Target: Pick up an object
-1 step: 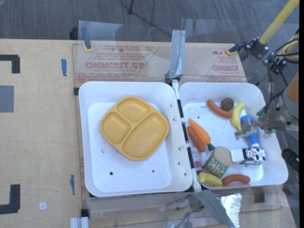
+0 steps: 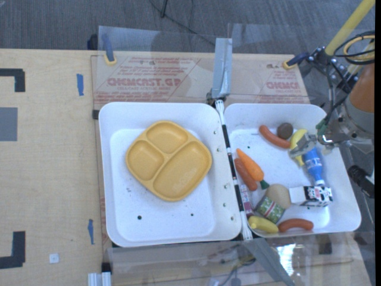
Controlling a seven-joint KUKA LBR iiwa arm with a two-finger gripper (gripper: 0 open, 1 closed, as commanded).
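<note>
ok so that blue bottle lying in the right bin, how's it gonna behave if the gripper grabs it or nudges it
The blue bottle lies on its side, so a nudge would probably roll it across the right bin. It looks like smooth plastic, so the fingers might slip unless they close across its body. It seems small and light, likely easy to lift. The gripper is just above its cap end.

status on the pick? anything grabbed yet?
Done: the arm has reached over the right bin at its right rim. In hand: nothing visibly; the gripper sits beside the blue bottle and a yellow item, but whether it grips either is unclear. Left: grasp and lift. The carrot, sausages and other toys lie in the bin; the yellow divided plate sits in the left bin.
</note>
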